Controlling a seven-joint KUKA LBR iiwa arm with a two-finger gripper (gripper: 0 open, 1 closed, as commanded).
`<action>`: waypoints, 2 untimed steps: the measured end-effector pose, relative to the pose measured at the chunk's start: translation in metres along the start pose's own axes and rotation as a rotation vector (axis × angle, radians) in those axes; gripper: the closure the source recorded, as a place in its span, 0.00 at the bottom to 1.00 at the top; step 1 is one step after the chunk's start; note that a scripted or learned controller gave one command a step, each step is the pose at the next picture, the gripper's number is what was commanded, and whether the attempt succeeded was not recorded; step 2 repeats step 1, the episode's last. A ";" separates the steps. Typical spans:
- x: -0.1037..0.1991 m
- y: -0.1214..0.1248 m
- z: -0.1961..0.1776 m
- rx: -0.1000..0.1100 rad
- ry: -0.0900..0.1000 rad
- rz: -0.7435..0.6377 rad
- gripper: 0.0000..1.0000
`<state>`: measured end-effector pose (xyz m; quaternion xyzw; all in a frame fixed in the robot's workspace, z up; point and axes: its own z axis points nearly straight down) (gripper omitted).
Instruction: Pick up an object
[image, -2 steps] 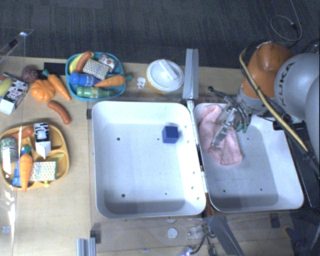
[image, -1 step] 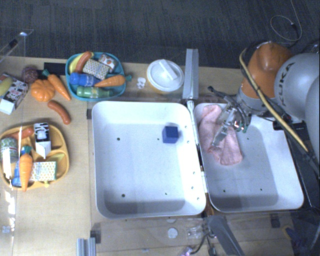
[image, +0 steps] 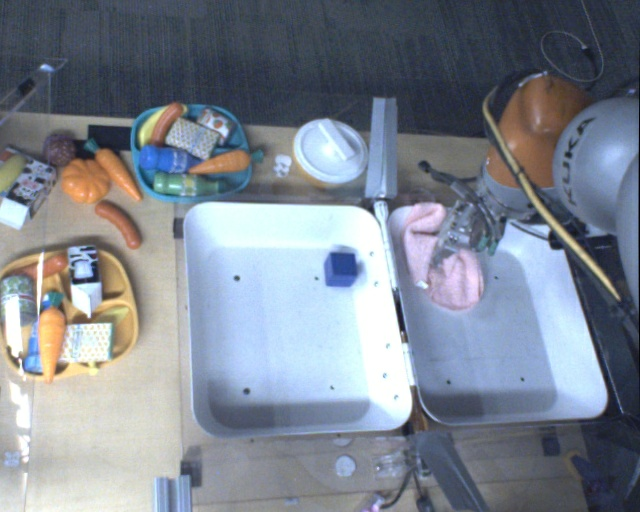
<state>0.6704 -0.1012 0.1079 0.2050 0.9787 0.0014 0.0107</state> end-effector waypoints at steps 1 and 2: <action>-0.001 -0.038 -0.079 0.004 0.011 -0.096 1.00; -0.001 -0.038 -0.079 0.004 0.011 -0.096 1.00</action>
